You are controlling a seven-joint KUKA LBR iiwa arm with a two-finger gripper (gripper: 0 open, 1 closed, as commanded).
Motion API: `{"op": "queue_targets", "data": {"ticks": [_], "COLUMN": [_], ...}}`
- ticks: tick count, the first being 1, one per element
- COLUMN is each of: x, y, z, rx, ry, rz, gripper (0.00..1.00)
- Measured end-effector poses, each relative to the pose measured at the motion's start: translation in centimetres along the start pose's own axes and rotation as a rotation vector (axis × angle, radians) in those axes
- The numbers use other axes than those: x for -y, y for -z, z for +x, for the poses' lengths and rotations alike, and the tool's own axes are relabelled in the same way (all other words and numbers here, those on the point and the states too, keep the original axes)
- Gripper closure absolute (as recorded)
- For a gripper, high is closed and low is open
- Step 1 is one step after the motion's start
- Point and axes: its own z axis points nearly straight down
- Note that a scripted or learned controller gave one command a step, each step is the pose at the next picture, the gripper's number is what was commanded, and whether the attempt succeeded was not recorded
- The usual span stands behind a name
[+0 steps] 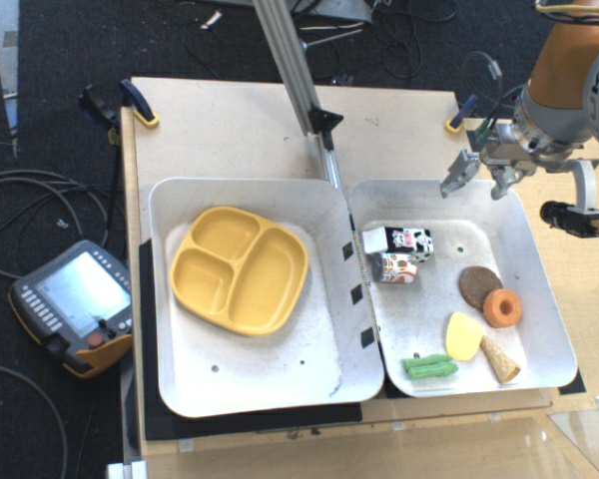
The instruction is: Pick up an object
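My gripper hangs above the far right corner of the right bin, its two fingers spread open with nothing between them. Below and to its left lie a small milk carton and a red-and-white can. Toward the right side rest a brown cookie and an orange donut. Closer to the front edge are a yellow wedge, a tan cone-shaped piece and a green pod.
The left bin bears a yellow divided plate. A slanted metal pole runs down to the gap between the bins. A teach pendant lies on the floor at the left.
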Motion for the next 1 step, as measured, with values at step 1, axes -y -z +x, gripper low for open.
{"op": "queue_targets", "data": {"ticks": [1], "x": [0.00], "y": [0.00], "z": [0.00], "rx": [0.001], "ry": [0.000], "rz": [0.000], "gripper": [0.00]}}
